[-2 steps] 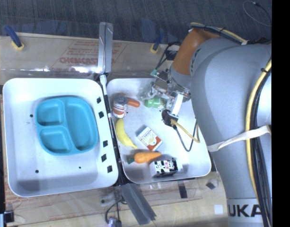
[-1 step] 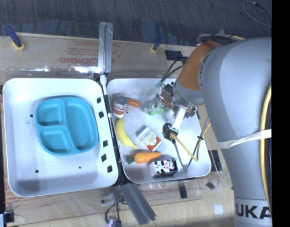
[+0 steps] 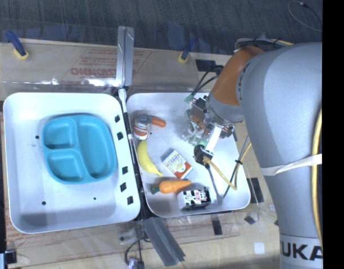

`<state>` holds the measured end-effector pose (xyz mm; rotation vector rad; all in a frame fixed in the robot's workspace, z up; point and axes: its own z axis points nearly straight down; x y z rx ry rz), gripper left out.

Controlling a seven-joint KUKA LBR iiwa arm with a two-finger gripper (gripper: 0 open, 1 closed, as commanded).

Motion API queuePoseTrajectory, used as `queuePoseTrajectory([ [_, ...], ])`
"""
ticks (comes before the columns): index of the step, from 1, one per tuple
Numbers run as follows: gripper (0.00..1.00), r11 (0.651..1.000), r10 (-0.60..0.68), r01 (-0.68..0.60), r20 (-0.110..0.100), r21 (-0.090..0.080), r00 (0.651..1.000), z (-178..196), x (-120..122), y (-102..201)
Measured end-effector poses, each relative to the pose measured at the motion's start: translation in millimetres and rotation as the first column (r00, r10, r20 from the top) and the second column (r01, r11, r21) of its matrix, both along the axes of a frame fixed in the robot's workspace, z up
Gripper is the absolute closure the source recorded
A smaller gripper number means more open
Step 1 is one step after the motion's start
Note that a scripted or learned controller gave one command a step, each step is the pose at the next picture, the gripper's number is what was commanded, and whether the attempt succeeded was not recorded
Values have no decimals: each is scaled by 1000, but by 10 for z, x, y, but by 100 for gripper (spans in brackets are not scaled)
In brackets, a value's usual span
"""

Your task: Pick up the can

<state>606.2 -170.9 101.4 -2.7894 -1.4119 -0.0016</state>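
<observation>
Six items lay in the right bin (image 3: pixel 233 198), and none of them was in the gripper's grasp. Nearest, at the bin's six o'clock edge, sat a small black box (image 3: pixel 195 197), with a carrot (image 3: pixel 173 186) just beside it toward nine o'clock. Past those a small carton (image 3: pixel 176 163) lay near the middle, and a banana (image 3: pixel 146 158) ran along the nine o'clock wall. Farther back, the can (image 3: pixel 141 126) stood upright in the ten o'clock corner, close against the divider wall, with a small orange piece (image 3: pixel 157 122) touching or almost touching it at three o'clock. The gripper (image 3: pixel 196 129) hung over the bin's two o'clock part, well apart from the can; whether it was open or closed could not be told, as cables and the wrist cluttered it. The left bin (image 3: pixel 14 167) held a blue divided tray (image 3: pixel 79 148). By my reading the approach was the step in hand. The next move would call for travel toward nine o'clock, centring above the can, then a descent that cleared the wall and the orange piece
</observation>
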Motion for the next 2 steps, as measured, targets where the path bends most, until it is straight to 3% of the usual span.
queuePoseTrajectory([
  [1, 100, 868, 496, -496, 3, -11, 868, 793, -341, 357],
  [2, 100, 840, 542, -542, 4, -11, 840, 955, -1112, 1189],
])
